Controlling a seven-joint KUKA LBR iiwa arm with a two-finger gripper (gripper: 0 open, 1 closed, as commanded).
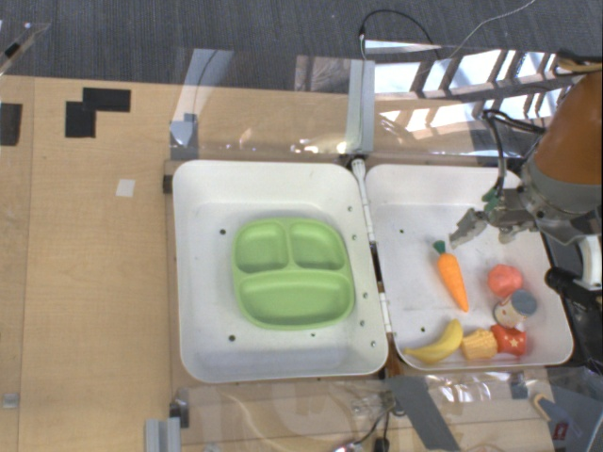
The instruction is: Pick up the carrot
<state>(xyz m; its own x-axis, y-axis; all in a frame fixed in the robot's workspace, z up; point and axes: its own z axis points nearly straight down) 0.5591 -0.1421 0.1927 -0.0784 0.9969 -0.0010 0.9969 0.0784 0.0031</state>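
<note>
A robot gripper (pixel 492 222), fingers spread wide and holding nothing, is hovering just above-right of the carrot (pixel 452 277) lying in the right bin (pixel 405 205), risking closing beside the slim, slanted carrot or nudging the red toy (pixel 505 280) nearby.

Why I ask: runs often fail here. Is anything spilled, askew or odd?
Nothing stands out. The carrot lies flat in the right bin beside other toy foods, and the green plate sits level in the left bin.
</note>
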